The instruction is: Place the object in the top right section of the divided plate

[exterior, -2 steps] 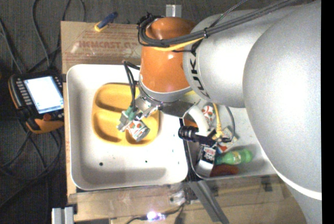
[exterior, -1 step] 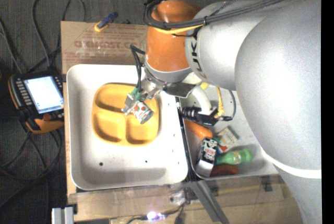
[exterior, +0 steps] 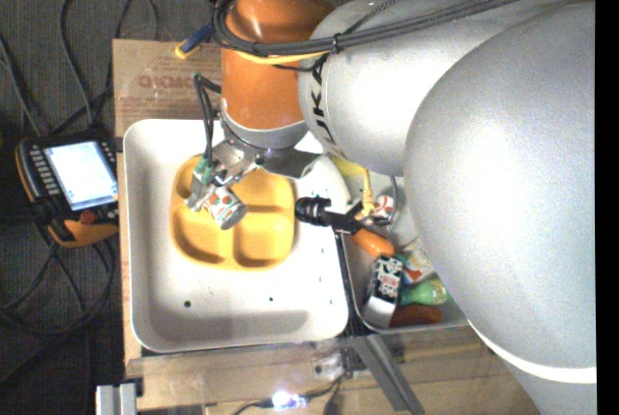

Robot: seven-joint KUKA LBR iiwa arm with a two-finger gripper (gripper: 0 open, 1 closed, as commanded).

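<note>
Over the yellow divided plastic plate [exterior: 237, 229] in the left white bin [exterior: 155, 307], my gripper [exterior: 215, 195] clamps a small white-and-red object [exterior: 226, 207]; releasing off-centre risks the wrong section.

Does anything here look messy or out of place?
Mostly tidy. The right bin holds a jumbled heap of small toys, some lying on their sides. The yellow divided plate sits flat in the left bin.

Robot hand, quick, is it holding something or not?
Hand: it sits low over the yellow divided plate with a small white and red object at its tip; a grip cannot be told.
</note>
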